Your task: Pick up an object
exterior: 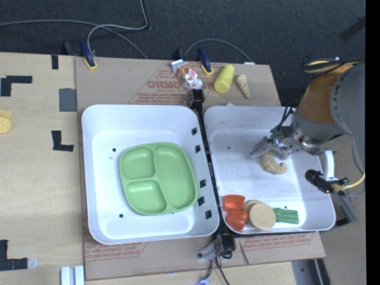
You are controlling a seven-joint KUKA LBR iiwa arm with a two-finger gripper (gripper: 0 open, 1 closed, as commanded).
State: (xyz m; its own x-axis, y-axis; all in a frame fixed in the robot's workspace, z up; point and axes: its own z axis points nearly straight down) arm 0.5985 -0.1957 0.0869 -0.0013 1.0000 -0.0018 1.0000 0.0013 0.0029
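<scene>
Taking the right-hand shallow white plastic bin (309, 202) as landmark, four things are counted in it: along its near wall, one orange-red blocky toy (234, 210), one round tan disc (261, 215) and one green flat piece (287, 216); toward its middle, one pale beige lumpy object (274, 164). The two-finger metal gripper (278, 148) is seen just above and touching that lump, so the grasp step is judged under way; whether the claw is closed cannot be told. A firm closing and a straight lift are called for next. Left of the landmark, one second white bin (101, 159) with one green divided plate (158, 177) is counted.
</scene>
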